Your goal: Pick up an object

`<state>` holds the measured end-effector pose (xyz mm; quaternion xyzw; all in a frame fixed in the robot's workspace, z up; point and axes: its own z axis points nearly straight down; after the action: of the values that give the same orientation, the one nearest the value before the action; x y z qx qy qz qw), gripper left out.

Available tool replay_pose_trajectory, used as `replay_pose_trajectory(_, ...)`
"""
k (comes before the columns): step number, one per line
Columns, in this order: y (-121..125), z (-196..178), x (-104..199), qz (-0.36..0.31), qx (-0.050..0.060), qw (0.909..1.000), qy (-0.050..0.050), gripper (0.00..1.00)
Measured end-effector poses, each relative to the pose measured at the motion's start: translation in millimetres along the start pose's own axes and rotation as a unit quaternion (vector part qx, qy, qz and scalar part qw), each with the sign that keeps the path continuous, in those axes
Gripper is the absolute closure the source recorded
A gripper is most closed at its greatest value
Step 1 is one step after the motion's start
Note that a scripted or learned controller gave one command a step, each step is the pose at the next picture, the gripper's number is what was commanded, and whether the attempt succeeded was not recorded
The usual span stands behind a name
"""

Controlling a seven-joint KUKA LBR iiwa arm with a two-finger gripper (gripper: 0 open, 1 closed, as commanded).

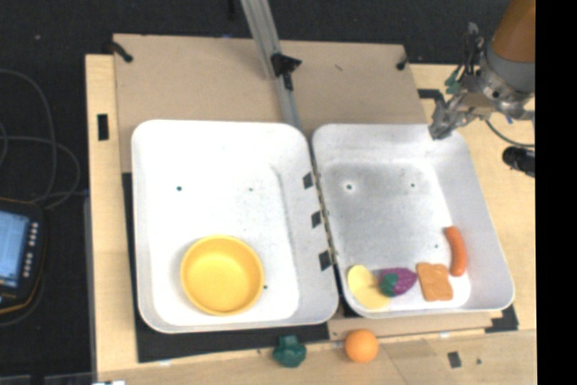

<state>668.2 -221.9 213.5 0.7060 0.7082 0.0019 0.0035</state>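
Broadly, the bench (108, 194) carries two shallow white bins side by side. The left bin (216, 167) holds a yellow bowl (222, 274) toward its seven o'clock corner. The right bin (397, 194) has its contents gathered along the near edge, from six o'clock round to four.

Above the right bin's one o'clock corner hangs the arm (514, 32), grey with its orange band, coming in from three o'clock. Its gripper (442, 126) sits at the bin's far right corner, just over the rim; the view is too small and dark there to tell how it stands, and nothing can be seen held in it.

From the gripper, the pickable things all lie well apart, down toward six o'clock. An orange sausage (457, 250) lies closest, near the right wall, almost straight below the gripper. Next to it at eight o'clock is an orange cracker-like block (435, 281). Left of that sits a purple and green piece (394, 282), touching a pale yellow piece (363, 286) at the bin's near left corner.

Outside the bins, on the bench's front edge, rest an orange ball (361, 345) and, just beside it at nine o'clock, a small green piece (289, 351).
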Motion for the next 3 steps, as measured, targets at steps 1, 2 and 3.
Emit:
replay_pose_trajectory(1,-3.7,-47.5,2.5,-0.001,0.000,1.0000,0.000,1.00)
replay_pose_trajectory(2,-19.5,-56.3,52.1,-0.001,0.003,1.0000,0.001,1.00)
replay_pose_trajectory(3,-37.0,-56.4,111.3,-0.002,0.003,1.0000,0.002,1.00)
